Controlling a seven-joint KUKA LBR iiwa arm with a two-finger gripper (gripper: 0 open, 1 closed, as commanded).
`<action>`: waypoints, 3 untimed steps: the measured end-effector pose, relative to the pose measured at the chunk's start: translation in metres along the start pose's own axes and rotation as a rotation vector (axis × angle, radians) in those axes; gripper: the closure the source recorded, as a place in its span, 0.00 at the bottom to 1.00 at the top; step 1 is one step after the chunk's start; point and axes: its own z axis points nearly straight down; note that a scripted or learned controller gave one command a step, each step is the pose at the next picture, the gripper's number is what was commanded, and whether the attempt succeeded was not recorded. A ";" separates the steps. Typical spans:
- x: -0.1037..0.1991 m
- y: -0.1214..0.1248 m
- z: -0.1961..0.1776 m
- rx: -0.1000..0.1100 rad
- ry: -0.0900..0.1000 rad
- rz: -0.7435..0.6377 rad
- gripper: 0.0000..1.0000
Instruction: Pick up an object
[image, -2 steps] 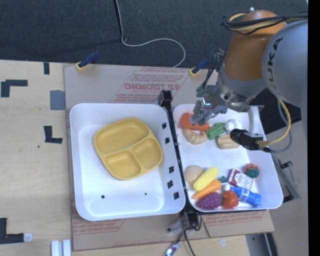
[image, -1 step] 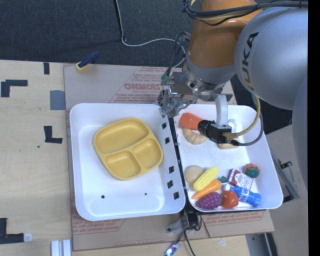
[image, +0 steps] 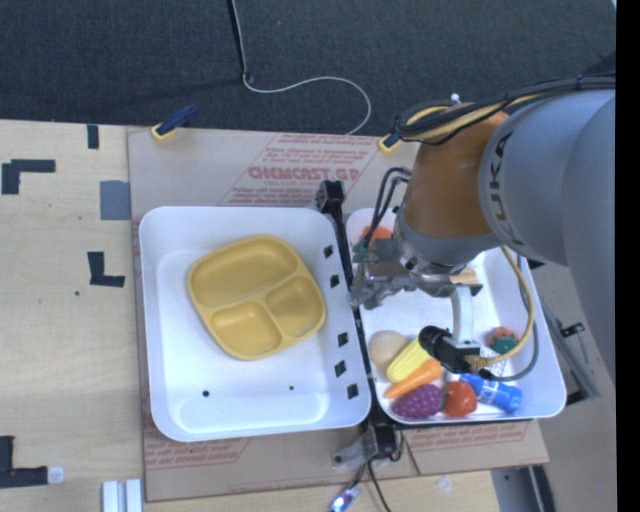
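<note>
My gripper (image: 376, 287) hangs low over the left side of the right bin (image: 535, 300), close to the divider between the bins. Just below it in the bin's front part lie a pale round toy (image: 384, 346), a yellow corn cob (image: 408, 356), an orange carrot (image: 414, 378), purple grapes (image: 420, 402), a red tomato (image: 460, 399) and a blue tube (image: 496, 393). A red-orange item (image: 377, 235) peeks out behind the wrist. The arm hides the middle of the bin.
The left bin (image: 165, 330) bears a yellow divided plate (image: 256, 296). A small orange and green piece (image: 503, 340) lies near the right bin's right wall. Black clips line the divider (image: 345, 330) between the bins.
</note>
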 end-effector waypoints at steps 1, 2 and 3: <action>0.004 -0.060 -0.098 -0.020 0.005 -0.009 1.00; 0.046 -0.058 -0.087 -0.013 0.003 -0.011 1.00; 0.050 -0.059 -0.241 -0.034 0.007 -0.010 1.00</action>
